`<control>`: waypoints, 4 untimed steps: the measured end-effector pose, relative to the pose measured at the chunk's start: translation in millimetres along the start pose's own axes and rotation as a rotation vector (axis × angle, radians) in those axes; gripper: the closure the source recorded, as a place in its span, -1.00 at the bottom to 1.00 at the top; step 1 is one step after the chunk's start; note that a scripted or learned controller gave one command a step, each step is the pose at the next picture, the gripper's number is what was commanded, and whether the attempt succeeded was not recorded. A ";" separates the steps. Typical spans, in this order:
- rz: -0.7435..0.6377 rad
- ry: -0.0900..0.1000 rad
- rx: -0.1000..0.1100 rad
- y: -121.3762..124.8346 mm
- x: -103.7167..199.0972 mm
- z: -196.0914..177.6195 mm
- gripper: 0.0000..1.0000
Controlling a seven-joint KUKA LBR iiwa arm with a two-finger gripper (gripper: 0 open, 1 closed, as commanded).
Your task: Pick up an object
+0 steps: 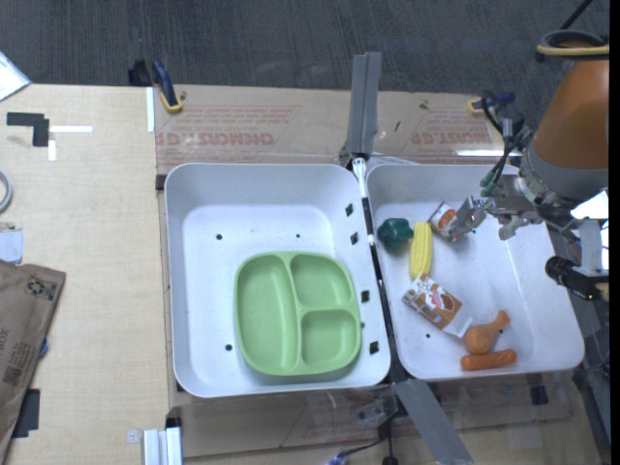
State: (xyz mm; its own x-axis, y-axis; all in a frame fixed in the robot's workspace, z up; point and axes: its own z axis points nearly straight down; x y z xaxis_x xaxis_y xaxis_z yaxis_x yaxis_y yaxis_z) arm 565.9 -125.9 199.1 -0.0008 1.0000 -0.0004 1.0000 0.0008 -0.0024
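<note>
Claw (463, 219) sits low in the right bin (542, 289), toward its 12 o'clock wall, wrist and arm trailing off to 3 o'clock. Whether it's wide, narrow or clamped on anything: cannot tell, tip too small and cluttered by metal parts.

Right at the tip, on its 9 o'clock side, a small orange-and-white item (443, 220); touching or just beside, unclear which. Looks like a toy food piece, light, probably hard plastic, rounded, so likely to squirt out of a pinch. Best taken across its narrow width.

Next out, at 8 o'clock of the claw: yellow corn cob (420, 248), lying roughly 12-to-6. Likely light and stiff, bumpy surface gives some bite. Grab mid-length across the short axis.

Just beside the corn at 9 o'clock: dark green round piece (394, 231), close to the bin's dividing wall, so little room on that side.

At 7 o'clock, lower down: small printed carton (433, 304), flat faces, probably light and a bit crushable. Pinch across the thin sides.

At 6 o'clock near the bottom wall: orange drumstick-shaped toy (485, 332), and an orange carrot (488, 359) just below it, near or touching. Both smooth, probably slippery, carrot thin and close to the wall.

Far out at 9 o'clock, left bin (194, 260) holds a green divided plate (295, 311), flat and wide, poor pick for this claw.
</note>
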 end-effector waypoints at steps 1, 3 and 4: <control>-0.017 0.000 0.001 13.6 21.2 85.7 -1.00; -0.133 0.001 0.009 44.5 27.7 110.4 -1.00; -0.134 -0.001 0.002 46.7 27.4 99.5 1.00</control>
State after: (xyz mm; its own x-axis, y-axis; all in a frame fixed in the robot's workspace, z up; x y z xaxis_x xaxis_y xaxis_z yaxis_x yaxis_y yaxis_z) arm 612.4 -98.4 99.5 -0.1348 0.9909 -0.0010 0.9909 0.1348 -0.0041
